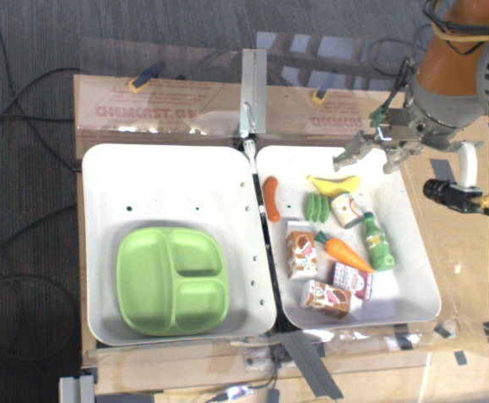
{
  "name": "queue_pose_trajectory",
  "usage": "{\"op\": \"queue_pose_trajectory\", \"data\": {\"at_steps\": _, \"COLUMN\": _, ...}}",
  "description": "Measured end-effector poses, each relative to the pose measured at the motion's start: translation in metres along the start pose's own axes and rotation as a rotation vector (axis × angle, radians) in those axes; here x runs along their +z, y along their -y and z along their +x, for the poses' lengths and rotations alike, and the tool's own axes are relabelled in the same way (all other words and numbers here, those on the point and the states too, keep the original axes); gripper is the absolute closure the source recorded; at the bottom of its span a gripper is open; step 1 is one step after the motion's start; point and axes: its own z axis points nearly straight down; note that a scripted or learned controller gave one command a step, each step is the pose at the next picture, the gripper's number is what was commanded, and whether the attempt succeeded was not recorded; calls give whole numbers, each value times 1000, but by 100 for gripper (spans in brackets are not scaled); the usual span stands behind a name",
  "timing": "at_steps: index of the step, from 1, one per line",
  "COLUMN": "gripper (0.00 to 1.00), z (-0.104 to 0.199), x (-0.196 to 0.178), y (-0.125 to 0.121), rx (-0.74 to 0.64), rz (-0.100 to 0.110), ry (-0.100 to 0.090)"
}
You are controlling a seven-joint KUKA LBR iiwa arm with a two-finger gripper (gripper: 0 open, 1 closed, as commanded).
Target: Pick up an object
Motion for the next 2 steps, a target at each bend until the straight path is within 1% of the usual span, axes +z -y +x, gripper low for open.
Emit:
{"op": "queue_pose_trajectory", "data": {"at_steps": 1, "gripper": 0, "z": 5, "x": 52, "y": -59, "rx": 368, "rz": 0, "ry": 3}}
{"op": "queue_pose_trajectory", "data": {"at_steps": 2, "gripper": 0, "z": -20, "x": 167, "y": -2, "rx": 248, "rz": -18, "ry": 1}}
